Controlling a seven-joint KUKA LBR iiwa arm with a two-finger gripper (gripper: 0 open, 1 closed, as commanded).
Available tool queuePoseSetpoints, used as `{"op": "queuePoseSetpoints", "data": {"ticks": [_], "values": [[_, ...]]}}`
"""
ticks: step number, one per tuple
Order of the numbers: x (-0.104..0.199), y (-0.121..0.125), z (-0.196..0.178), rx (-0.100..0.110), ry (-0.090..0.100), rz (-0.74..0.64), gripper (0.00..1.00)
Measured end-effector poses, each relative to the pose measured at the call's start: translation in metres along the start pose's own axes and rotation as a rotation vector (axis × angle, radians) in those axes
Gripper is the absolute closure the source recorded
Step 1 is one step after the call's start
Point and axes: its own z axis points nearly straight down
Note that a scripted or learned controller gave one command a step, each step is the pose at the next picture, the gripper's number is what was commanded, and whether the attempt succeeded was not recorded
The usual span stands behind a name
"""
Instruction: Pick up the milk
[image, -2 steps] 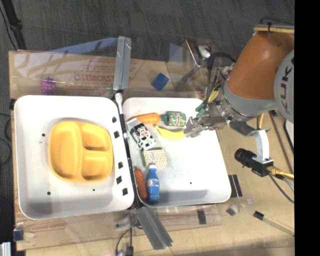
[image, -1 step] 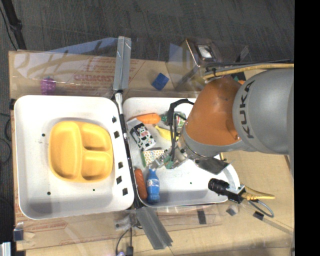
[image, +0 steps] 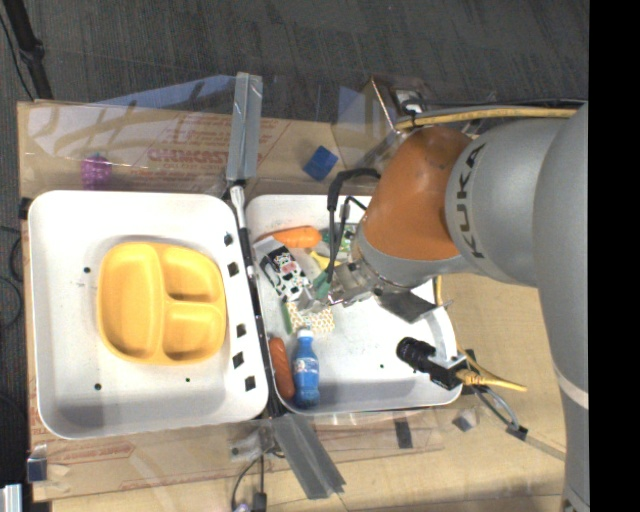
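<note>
Milk (image: 283, 272) looks to be the black-and-white carton lying by the right bin's (image: 400, 395) left wall, just beside the gripper (image: 333, 288) (open or closed, I cannot tell), so I'd centre over it, clear of the carrot (image: 296, 237), before descending.

A dark grey carpeted floor (image: 150, 40) runs across the top of the view, with a thin black cable (image: 25, 50) trailing over it at the upper left. Below it lies the light brown cardboard-covered bench top (image: 130, 150), printed with faded red lettering (too blurred to read). Clear plastic sheeting (image: 190, 95) catches a bluish glare along the bench's far edge.
</note>
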Motion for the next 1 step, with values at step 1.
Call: {"op": "queuePoseSetpoints", "data": {"ticks": [1], "values": [[0.0119,0.0501,-0.0021,0.0,0.0,-0.184,1.0]]}}
